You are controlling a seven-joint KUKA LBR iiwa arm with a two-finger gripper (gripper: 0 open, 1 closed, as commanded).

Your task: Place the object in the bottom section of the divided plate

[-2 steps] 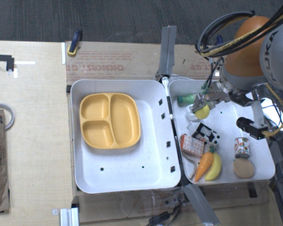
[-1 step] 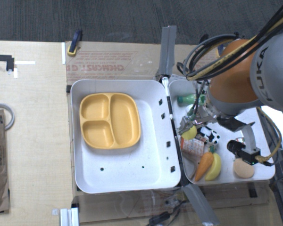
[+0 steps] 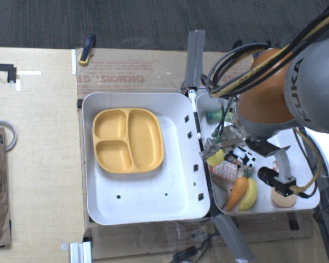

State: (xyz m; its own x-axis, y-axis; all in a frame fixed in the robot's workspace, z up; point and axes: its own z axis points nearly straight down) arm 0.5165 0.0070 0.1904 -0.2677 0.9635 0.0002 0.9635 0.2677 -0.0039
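— Nearest us looms the arm [image 3: 285, 86]. Can we read its gripper [image 3: 218, 147]?
— We cannot; it hangs over the right bin [image 3: 312, 201], among toys: a carrot [image 3: 237, 193], a lemon [image 3: 215, 158].
— And the divided plate [image 3: 128, 140]?
— Left of the gripper, in the left bin [image 3: 142, 207].

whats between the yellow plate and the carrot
In the camera view, bare white floor of the left bin, then the raised rims where the two bins meet, lie between the plate and the carrot.
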